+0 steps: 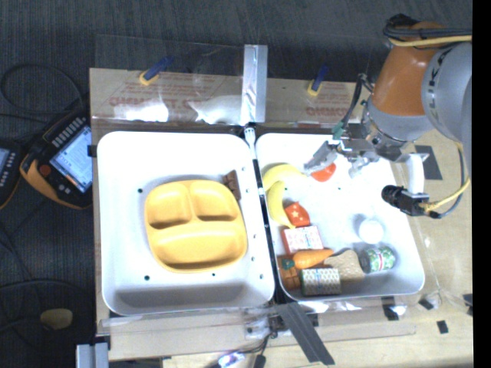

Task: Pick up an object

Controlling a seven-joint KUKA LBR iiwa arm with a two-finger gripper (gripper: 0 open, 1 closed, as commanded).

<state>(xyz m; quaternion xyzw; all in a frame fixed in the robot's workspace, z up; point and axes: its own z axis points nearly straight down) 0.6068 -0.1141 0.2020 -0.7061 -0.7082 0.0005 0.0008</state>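
Hanging spread-fingered over the right bin (pixel 399 274), the tool (pixel 343 159) has a small red-orange object (pixel 324 172) between its fingers, seemingly lifted clear.

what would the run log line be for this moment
arm: over right bin | gripper: above far end, small red object between jaws, raised | left bin: yellow tray | task: pick appears under way
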